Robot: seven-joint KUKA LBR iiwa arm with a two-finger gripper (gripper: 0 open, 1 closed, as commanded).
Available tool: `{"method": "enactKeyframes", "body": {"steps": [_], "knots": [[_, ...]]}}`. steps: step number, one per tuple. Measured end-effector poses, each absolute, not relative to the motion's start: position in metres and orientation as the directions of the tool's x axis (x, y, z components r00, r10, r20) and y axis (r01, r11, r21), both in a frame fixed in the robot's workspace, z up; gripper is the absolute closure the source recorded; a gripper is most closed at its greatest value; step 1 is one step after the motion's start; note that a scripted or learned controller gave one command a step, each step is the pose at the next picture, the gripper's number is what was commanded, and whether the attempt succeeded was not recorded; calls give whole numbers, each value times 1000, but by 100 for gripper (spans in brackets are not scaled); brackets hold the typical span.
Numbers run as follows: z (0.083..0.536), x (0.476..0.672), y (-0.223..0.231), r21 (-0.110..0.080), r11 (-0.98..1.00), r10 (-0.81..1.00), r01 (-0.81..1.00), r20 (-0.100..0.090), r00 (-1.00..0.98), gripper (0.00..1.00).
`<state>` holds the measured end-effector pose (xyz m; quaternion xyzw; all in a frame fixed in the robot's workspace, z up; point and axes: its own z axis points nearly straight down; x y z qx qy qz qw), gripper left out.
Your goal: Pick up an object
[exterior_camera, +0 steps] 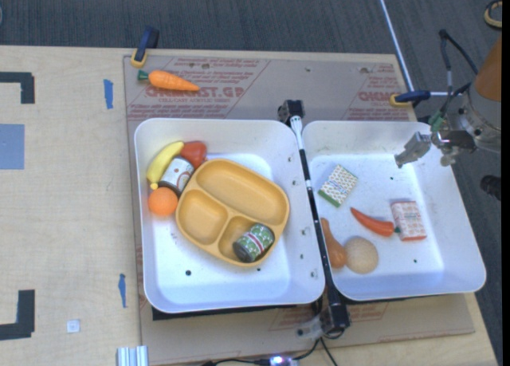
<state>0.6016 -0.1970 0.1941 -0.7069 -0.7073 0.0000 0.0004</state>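
My gripper hangs over the far right corner of the right bin. It is open, with nothing between its fingers. Below and left of it in that bin lie a green-and-white packet, a red chili pepper and a red-and-white box. An orange carrot-shaped piece and a beige round object sit near the bin's front left. None of these touches the gripper.
The left bin holds a yellow divided plate with a green can in one compartment. Beside the plate are a banana, a tomato, a small jar and an orange. A carrot lies on the board behind the bins.
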Motion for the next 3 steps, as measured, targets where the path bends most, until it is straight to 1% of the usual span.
{"method": "enactKeyframes", "body": {"steps": [1, 2, 3], "knots": [[86, 639, -160, 3, 2, 1000, 1000, -1, -2, 0], [85, 592, -164, 0, 0, 1000, 1000, 0, 0, 0], [86, 530, -133, 2, 0, 1000, 1000, 0, 0, 0]]}}
